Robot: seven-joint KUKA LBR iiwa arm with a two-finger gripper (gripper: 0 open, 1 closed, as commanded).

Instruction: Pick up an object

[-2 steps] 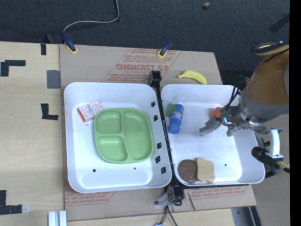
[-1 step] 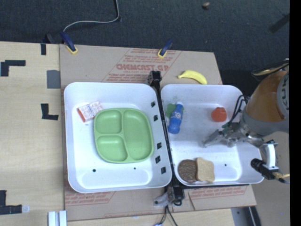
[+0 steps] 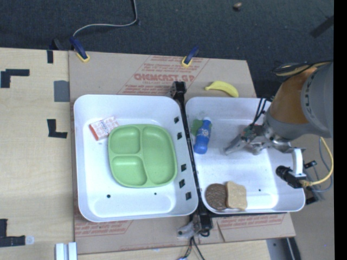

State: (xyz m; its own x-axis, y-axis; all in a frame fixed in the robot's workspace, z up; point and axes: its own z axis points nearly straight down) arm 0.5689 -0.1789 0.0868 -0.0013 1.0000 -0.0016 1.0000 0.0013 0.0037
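Reaching into the right bin (image 3: 271,108), the gripper (image 3: 234,145) is hanging slightly open and empty near the blue bottle (image 3: 201,137), so closing squarely across the bottle's body looks best.

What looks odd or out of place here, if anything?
One thing: a yellow banana lies on the cardboard behind the right bin, outside both bins, while the blue bottle and the cookies sit inside. The green divided plate lies flat in the left bin. Nothing looks spilled or broken.
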